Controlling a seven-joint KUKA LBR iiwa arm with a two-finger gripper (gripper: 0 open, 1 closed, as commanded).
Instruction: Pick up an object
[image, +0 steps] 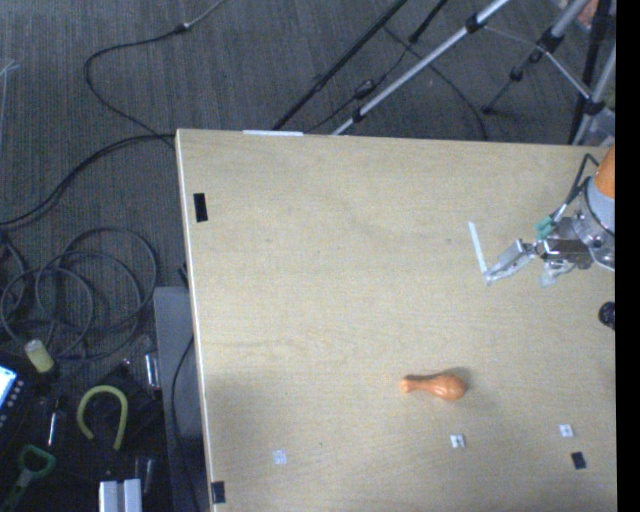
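Note:
An orange pear-shaped object (436, 386) lies on its side on the pale wooden bench top (330, 300), in the lower middle, with its narrow end pointing left. My gripper (526, 269) reaches in from the right edge, above and to the right of the orange object and well apart from it. Its fingers (504, 263) are spread open with nothing between them. A thin white strip (477, 249) lies just left of the fingertips, close to the nearer finger.
Small black and white markers dot the bench: a black tag (200, 207) at the left, white squares (457, 440) and a black one (578, 460) near the front. Cables (80, 290) and tools lie on the floor left of the bench edge. Tripod legs (420, 60) stand behind.

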